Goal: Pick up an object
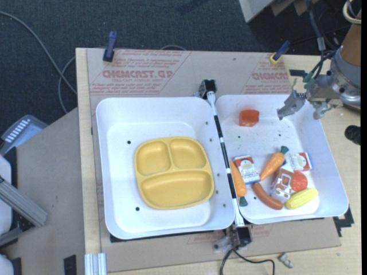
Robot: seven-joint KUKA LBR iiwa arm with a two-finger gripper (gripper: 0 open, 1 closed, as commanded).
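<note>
Gripper (303,109) spread wide, holding nothing, over far right corner of right bin (330,171). Red block (249,117) lies alone left of gripper. Risk: fingers close beside block, miss.

The arm (348,76) is grey metal with a dark cable, ending in grey two-fingered jaws.

I see the bench's board (172,67) with red lettering printed across its far side, two blue clamps (109,46) at its upper edge, and a black clip (207,87) where the bins meet. A grey cable (40,36) trails over the dark carpet at upper left.
</note>
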